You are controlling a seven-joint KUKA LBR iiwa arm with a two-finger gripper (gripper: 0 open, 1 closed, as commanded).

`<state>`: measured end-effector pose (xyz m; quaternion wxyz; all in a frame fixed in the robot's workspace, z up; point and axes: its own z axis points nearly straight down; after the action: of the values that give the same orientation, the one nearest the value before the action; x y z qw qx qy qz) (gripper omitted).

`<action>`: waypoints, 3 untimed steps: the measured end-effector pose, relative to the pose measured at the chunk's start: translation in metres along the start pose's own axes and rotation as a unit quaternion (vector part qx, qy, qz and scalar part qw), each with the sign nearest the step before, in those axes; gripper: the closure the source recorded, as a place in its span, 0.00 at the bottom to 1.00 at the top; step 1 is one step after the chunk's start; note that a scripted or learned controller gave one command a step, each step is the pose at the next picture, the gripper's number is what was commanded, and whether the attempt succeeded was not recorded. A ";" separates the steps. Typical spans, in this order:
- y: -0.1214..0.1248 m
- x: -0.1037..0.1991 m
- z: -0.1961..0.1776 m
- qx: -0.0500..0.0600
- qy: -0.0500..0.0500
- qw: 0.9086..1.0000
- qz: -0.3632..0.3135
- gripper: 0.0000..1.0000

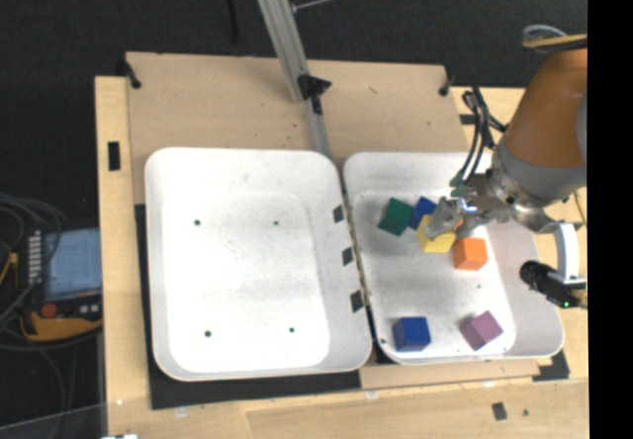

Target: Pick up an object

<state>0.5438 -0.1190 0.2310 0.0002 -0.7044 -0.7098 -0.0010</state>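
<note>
Several small blocks lie in the right bin (514, 338). A green block (397, 217), a blue block (425, 208) and a yellow block (438, 240) sit close together near the bin's middle. An orange block (471, 253) lies just right of the yellow one. Another blue block (411, 332) and a purple block (482, 329) rest near the front wall. My gripper (450, 219) hangs low over the cluster, right above the yellow block and beside the blue one. Its fingers are hard to make out against the blocks.
The left bin (163, 229) stands beside the right one, with black clips along their shared edge. A slanted metal pole (282, 22) rises from the bench behind the bins. Cables run along the arm at the right.
</note>
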 end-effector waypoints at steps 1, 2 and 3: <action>0.000 0.050 0.006 0.001 0.000 1.000 0.000 1.00; -0.004 0.111 0.007 0.001 0.000 1.000 -0.001 1.00; -0.012 0.159 -0.005 0.000 0.000 1.000 -0.001 1.00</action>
<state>0.5305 0.0403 0.2366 0.0002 -0.7039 -0.7103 -0.0014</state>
